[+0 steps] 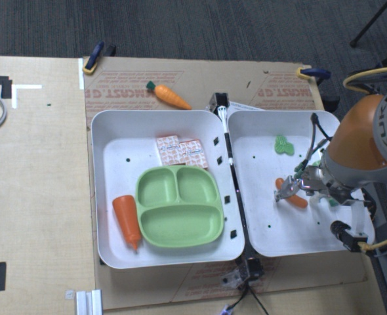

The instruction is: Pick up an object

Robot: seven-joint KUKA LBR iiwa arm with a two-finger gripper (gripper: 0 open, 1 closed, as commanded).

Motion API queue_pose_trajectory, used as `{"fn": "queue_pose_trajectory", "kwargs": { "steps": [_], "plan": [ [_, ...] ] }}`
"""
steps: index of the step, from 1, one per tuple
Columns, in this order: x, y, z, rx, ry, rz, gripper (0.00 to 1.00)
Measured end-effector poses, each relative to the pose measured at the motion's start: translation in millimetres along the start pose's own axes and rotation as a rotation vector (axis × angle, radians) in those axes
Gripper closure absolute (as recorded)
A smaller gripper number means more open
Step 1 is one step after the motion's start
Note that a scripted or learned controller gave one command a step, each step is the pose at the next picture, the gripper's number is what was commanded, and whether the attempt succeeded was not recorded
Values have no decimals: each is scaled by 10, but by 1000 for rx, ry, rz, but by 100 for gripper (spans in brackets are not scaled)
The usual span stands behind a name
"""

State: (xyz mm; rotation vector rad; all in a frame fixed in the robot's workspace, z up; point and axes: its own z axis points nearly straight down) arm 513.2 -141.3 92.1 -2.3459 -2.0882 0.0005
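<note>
Gripper (pixel 286 192) sits low over the orange piece (pixel 297 201) near the right bin's (pixel 259 238) middle; its grasp cannot be told; a clean lift wants the piece centred first.

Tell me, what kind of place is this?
Probably a robot test lab, not a kitchen: a robot arm reaches over two white bins holding toy food, like a plastic carrot, on clamped cardboard.
</note>
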Motion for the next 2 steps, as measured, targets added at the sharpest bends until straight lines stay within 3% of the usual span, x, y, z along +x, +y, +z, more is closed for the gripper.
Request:
{"fn": "queue_pose_trajectory", "kwargs": {
  "steps": [1,2],
  "plan": [
    [-1,8,-96,-1,0,2,100],
    [634,-426,-1429,-1,-1,444,100]
  ]
}}
